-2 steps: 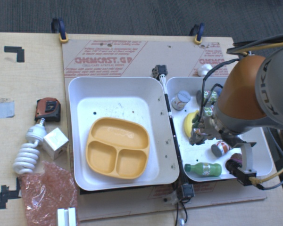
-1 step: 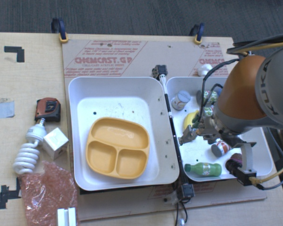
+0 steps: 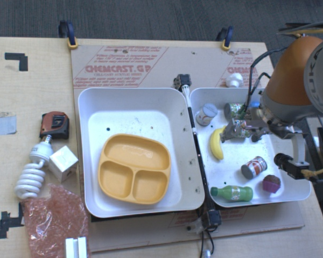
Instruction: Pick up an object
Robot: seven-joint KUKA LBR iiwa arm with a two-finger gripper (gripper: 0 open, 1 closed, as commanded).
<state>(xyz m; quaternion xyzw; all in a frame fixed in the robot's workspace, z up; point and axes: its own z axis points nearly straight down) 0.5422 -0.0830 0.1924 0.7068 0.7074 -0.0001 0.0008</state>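
A robotics lab or test bench is indicated. Two shallow white bins [image 3: 134, 98] are set side by side on a protective board [image 3: 118, 66] printed with a maker's name, and the board is held by blue clamps [image 3: 69, 34] at its far edge. Left of the bins, loose props are scattered: a tape measure [image 3: 54, 125], a spiral light bulb [image 3: 33, 171], a white cube [image 3: 64, 160]. Right of the bins, an industrial arm [image 3: 296, 79] is mounted.

Divided plate [image 3: 133, 168] in left bin [image 3: 91, 112]. Right bin [image 3: 204, 98]: banana [image 3: 217, 143] left of can [image 3: 254, 167]; bottle [image 3: 232, 193] below can.
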